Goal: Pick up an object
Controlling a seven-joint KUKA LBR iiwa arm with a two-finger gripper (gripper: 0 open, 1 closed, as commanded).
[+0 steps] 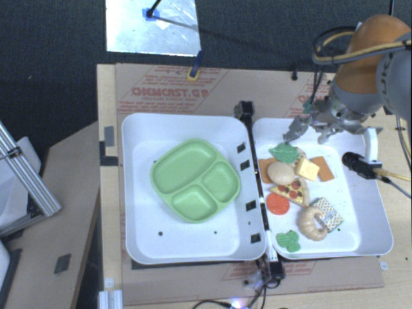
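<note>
The gripper is seen spread, empty, at the right bin's far edge; the light, stiff cheese is probably best pinched across its flat sides.

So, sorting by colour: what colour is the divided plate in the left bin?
Light green, clearest in the camera view.

Viewpoint: one fixed camera above the light wooden bench, looking down at a slant.
Facing: toward the bench's far edge, where dark carpeted floor and a shiny square metal sheet fill the top of the frame.
Nearness: far enough back to take in both the shallow white left bin and the shallow white right bin whole.
Arm entry: the grey arm with an orange band comes in at the upper right.
</note>
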